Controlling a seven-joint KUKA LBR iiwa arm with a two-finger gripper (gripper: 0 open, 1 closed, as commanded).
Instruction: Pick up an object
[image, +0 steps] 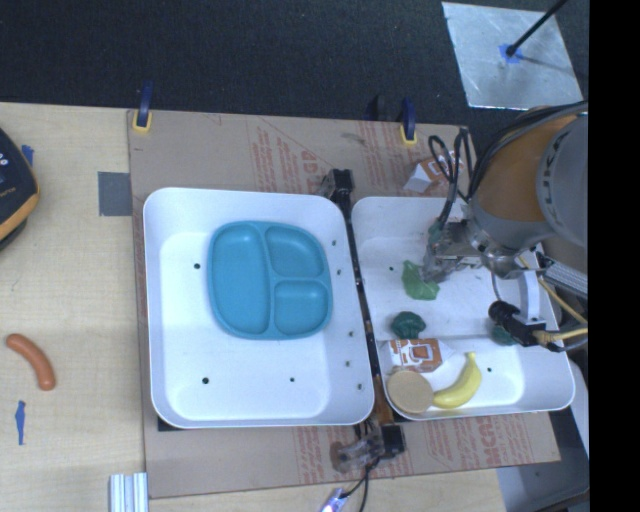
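Green leafy toy (420, 281) lies in the right bin (372, 262), just under the claw (441, 258).

Largest to smallest: the desk (70, 290) carries a brown cardboard sheet (250, 150) with two white bins side by side. The left bin (170, 390) holds a blue divided plate (269, 279). The grey arm (525, 180) with its orange band reaches over the right bin's far part; its claw hangs right above the green leafy toy, and whether it is apart or together cannot be told. In the same bin's near part lie a yellow banana (461, 384), touching a round tan disc (408, 391), and a small brown-and-white carton (414, 353) just behind the disc. A dark green lump (407, 323) sits between the carton and the leafy toy. An orange sausage (32, 360) lies on the bare desk, well apart to the left.
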